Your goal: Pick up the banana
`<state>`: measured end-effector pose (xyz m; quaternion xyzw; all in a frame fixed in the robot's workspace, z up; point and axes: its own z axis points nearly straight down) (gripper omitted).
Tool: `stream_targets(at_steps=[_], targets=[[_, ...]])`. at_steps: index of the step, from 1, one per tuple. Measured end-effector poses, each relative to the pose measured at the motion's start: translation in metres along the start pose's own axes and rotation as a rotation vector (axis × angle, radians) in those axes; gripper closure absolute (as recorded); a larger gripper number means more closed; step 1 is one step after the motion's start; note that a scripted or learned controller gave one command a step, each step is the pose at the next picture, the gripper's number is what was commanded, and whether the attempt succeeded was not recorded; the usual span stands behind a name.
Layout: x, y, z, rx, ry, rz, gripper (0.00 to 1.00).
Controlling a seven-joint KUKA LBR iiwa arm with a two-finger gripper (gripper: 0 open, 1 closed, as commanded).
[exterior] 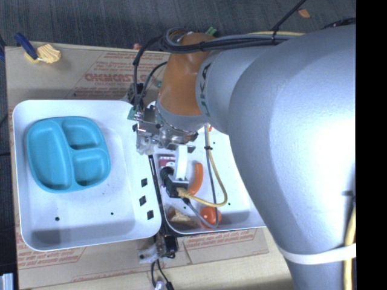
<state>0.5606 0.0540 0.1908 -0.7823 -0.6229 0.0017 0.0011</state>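
Note:
My gripper (150,139) hangs over the ridge between the two bins, at the left edge of the right bin (239,205). The grey arm and its orange band (179,89) cover most of that bin. Below the gripper, an orange elongated thing (196,175) lies in the right bin. A second orange piece (209,217) and a brownish object (179,217) sit near the bin's front wall. I cannot make out a banana among the things that show.
The left bin (72,231) holds a blue divided plate (66,153) in its back left part. Cardboard (97,71) lies under both bins. A small yellow and blue item (41,52) rests on the bench's far left corner.

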Motion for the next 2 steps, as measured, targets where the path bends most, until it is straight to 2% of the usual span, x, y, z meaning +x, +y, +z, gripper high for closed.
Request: stream_targets(at_steps=[1,2], targets=[[-0.0177,0.0732,-0.0008,-0.001,0.0,0.039,1.0],[-0.0173,0.073,-0.0006,0.0,0.001,0.038,0.0]])
